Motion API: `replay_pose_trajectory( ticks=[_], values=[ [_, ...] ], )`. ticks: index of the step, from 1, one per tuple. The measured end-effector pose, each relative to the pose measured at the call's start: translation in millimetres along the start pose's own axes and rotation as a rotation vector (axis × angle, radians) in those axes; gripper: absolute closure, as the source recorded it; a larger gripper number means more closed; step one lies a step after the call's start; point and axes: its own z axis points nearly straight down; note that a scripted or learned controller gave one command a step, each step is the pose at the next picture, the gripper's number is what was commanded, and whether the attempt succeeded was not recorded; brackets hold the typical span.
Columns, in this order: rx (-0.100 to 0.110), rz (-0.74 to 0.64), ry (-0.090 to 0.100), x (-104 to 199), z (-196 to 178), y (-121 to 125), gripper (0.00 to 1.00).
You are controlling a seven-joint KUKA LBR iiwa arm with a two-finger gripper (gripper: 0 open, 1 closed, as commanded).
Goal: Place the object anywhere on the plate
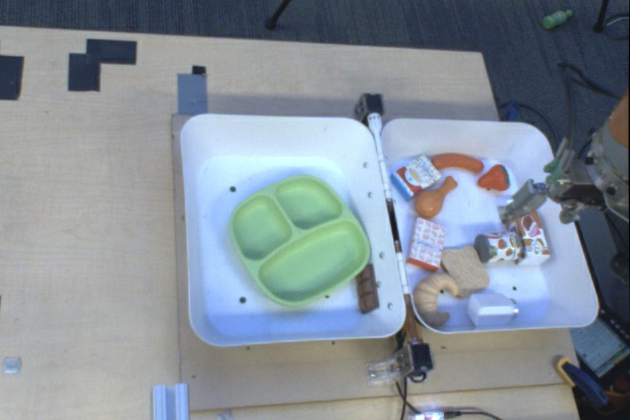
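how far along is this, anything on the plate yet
Nothing looks done: the green three-compartment plastic plate in the left white bin carries no object. The end effector is at the right white bin's right side, above the toy foods near the red-and-white carton; no object shows between its fingers. Picking something and moving it to the plate remains.

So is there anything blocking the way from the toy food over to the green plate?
Yes: the raised rims where the two bins meet run between the toy food pile and the green plate. A brown bar lies beside the plate's near edge. The gripper hangs over the right bin.
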Motion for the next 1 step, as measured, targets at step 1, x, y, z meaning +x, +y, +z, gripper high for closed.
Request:
replay_pose_trajectory(
  ticks=[1],
  values=[
    [0.002, -0.001, 0.001, 25.4, 7.0, 2.6, 0.00]
  ],
)
